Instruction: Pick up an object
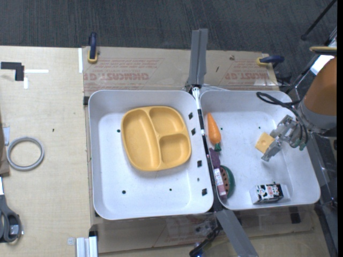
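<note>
right bin (300,194) — gripper (274,150) low at its right side, fingers spread, tips just beside a yellow cheese wedge (263,142) and pinching nothing. carrot (214,129), purple item (215,159) and watermelon slice (226,181) line the left wall; black-and-white carton (268,193) near the front. left bin (107,197) — yellow divided plate (156,138).

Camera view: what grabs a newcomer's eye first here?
The yellow divided plate stands out most, lying alone in the left bin. Next is the arm's gripper, low in the right bin right beside a yellow cheese wedge. Along that bin's left wall a carrot lies above a watermelon slice, and a small black-and-white carton sits near its front edge.
</note>
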Available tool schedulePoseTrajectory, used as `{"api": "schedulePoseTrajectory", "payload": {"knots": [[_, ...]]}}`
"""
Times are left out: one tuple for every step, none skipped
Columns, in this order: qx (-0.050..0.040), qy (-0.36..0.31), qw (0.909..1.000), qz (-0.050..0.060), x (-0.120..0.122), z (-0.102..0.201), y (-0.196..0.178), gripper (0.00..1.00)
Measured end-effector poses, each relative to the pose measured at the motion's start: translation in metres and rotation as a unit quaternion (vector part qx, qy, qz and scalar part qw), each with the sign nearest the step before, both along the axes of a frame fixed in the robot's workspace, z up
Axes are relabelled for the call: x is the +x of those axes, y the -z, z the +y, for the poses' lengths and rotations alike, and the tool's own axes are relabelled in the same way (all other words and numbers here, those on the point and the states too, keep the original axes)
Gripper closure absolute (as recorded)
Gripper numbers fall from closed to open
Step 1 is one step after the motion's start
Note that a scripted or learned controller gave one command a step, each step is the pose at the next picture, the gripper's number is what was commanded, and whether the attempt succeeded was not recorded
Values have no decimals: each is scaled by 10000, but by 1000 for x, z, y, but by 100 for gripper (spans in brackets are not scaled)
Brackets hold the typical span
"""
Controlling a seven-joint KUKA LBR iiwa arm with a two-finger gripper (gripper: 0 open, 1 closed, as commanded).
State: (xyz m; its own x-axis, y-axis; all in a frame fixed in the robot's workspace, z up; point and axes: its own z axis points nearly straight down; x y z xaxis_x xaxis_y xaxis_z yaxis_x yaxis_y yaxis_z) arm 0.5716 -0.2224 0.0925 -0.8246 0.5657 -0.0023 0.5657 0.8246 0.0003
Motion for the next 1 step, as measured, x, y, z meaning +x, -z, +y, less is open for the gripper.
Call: {"api": "schedulePoseTrajectory", "payload": {"knots": [[-7,-1057,9944,-16,48,21,-7,0]]}}
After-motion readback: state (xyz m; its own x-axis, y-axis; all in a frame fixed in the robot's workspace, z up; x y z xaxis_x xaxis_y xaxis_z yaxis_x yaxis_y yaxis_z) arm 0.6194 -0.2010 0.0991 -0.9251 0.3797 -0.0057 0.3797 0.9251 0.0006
